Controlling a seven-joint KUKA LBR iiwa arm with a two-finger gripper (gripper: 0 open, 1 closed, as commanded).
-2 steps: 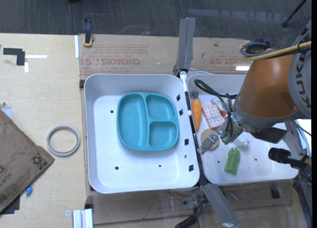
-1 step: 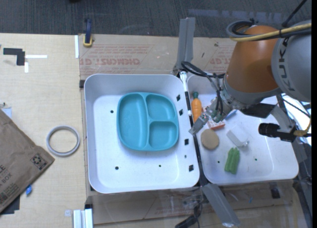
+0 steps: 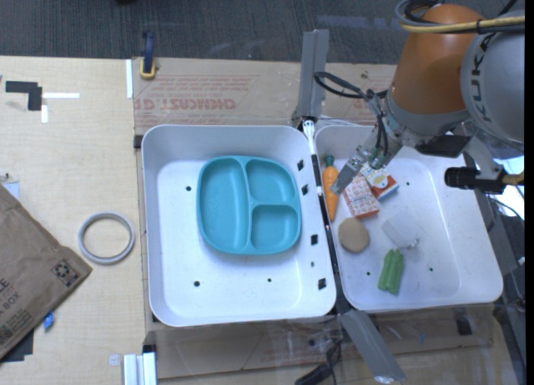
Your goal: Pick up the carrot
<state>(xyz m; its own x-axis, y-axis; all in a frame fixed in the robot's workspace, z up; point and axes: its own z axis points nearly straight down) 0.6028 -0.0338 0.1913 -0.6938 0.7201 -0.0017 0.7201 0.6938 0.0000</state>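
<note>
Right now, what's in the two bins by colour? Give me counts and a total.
Orange: 1, the carrot by the right bin's left wall
Red and white: 1, the small carton
Tan: 1, the round piece
Green: 1, the green item
Clear: 1, the clear piece
Blue: 1, the divided plate in the left bin
Total: 6

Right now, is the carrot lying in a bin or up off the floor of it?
Lying in a bin. The carrot rests flat on the right bin's floor against its left wall, with the gripper beside it.
</note>
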